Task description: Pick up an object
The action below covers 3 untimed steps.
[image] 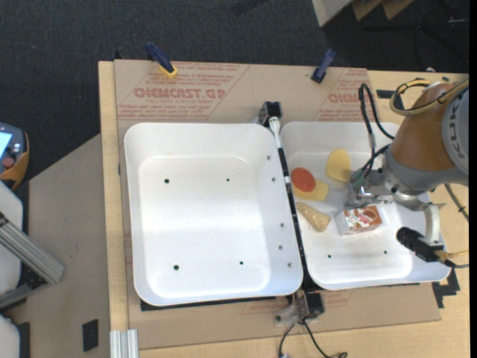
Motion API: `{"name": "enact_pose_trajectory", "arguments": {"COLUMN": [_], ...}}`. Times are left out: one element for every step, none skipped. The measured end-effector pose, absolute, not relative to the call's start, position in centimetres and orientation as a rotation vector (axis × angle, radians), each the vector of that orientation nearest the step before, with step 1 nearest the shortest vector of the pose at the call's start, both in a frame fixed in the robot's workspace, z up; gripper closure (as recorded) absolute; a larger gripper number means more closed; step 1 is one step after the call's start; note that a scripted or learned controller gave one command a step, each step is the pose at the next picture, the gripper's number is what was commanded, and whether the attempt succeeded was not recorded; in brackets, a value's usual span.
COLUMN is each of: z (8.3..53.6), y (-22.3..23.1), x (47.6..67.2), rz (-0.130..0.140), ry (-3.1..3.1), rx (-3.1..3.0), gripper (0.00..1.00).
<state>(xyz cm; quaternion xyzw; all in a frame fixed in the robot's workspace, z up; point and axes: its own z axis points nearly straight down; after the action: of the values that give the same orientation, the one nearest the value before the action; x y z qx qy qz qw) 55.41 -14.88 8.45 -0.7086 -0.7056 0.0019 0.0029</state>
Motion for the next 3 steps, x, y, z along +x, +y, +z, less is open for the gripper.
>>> {"name": "enact_pose_trajectory", "arguments": {"z": [19.2,19.4,24.9], "y": [-7.6,-1.6,-4.9], "x": [59.1,65.4,66.8], "rz": [-0.016,-0.009,-0.007], "ry": [-2.238,-2.233,-2.225], "rx": [-2.218,-2.217,-2.228], "gripper": [1.00,1.00,1.00]}}
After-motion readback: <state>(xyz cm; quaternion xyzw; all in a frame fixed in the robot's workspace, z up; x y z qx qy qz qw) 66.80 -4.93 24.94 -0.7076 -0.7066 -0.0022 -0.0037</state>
